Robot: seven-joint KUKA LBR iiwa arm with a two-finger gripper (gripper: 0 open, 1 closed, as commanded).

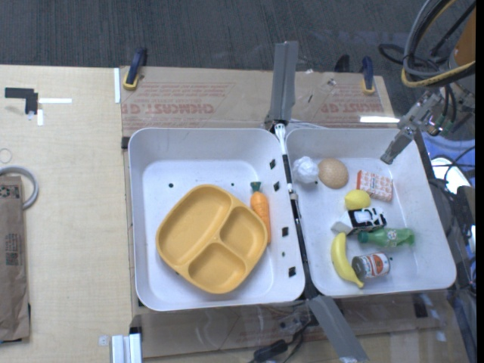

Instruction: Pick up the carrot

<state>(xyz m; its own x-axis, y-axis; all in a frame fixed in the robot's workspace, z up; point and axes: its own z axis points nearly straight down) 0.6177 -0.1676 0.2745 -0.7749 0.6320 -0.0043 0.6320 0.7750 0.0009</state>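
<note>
The carrot (pixel 260 206) lies in the left bin (pixel 151 157), just beside the right rim of the yellow tray (pixel 212 238) and possibly touching it, with its green top pointing to the bin's far wall and its orange tip toward the near side. It sits close to the divider (pixel 290 203) between the two bins.

The end effector (pixel 396 148) hangs over the far right corner of the right bin (pixel 423 271), well apart from the carrot; whether it is spread or pressed together I cannot tell, and nothing shows in it. So the step in hand looks like the approach, with the pick not yet begun.

To do it well, the arm should cross the divider high enough to pass over the egg (pixel 333 172), the lemon (pixel 358 200) and the banana (pixel 344 262), then stop above the carrot's middle. The grip should probably close across the carrot's short width. Since the tray rim crowds one side and the divider is near on the other, the descent should be straight down and centred, or one side may land on the tray and tip it.
</note>
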